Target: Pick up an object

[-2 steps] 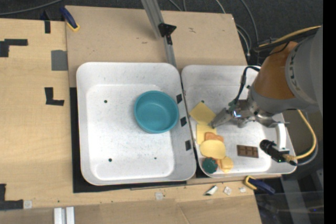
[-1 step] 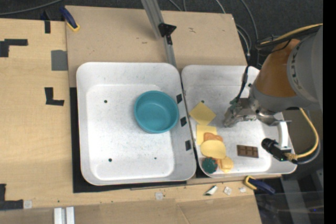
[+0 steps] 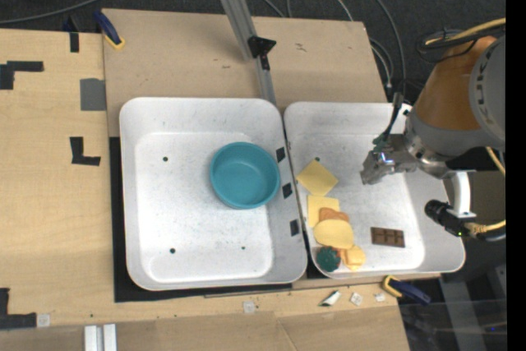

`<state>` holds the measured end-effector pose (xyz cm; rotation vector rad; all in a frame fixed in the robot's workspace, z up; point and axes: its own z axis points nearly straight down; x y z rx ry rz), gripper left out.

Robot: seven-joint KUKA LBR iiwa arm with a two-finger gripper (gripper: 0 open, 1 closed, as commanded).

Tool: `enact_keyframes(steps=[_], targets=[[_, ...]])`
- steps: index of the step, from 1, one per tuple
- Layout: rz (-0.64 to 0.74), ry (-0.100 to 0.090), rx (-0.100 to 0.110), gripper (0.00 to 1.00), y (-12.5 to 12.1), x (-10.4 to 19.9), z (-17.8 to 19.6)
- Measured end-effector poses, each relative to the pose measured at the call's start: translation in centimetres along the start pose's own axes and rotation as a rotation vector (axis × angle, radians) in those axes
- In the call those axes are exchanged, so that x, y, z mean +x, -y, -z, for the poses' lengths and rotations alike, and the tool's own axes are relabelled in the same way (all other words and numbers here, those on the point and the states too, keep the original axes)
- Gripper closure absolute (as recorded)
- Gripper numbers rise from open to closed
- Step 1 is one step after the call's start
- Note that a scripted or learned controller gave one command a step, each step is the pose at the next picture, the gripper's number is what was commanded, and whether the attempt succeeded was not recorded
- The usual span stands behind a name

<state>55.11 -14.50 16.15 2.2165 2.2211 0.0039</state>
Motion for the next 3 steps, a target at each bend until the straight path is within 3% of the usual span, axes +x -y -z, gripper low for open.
enact_keyframes(steps=[1, 3], targets=[[0.000, 0.000, 0.000, 1.00, -0.2, 0.0, 5.3], [0.005, -0.003, 0.005, 1.00, -1.8, 9.9, 6.6]])
